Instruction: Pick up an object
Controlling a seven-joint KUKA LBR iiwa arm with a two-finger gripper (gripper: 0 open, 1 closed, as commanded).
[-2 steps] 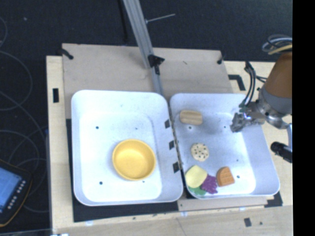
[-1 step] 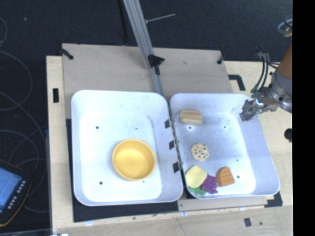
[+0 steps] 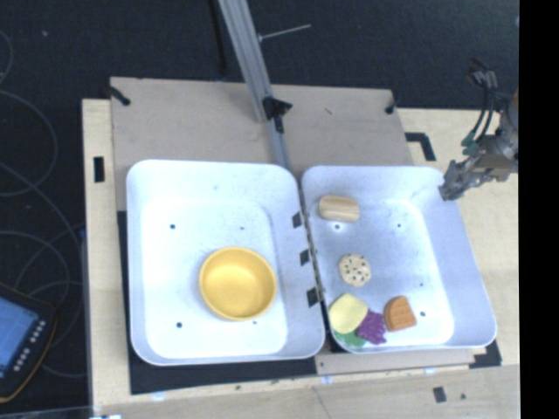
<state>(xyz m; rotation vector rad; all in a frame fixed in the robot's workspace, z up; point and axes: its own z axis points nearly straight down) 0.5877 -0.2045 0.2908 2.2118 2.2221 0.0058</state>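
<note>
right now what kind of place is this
Probably a robot grasping test bench: two white bins, the left bin and right bin, toy food like a cookie, and a gripper at the bench's edge.

You get the arm (image 3: 500,138) cut off at the right edge, so just the wrist end shows. Gripper (image 3: 452,186) is small and blurry over the right bin's (image 3: 454,260) top-right corner; fingers too tiny to read. Green thing (image 3: 349,340) mostly hidden under the yellow piece (image 3: 347,312) and purple piece (image 3: 373,327), shape unclear. Tablet (image 3: 16,343) cut by left edge. Pole (image 3: 244,46) runs out the top.
</note>
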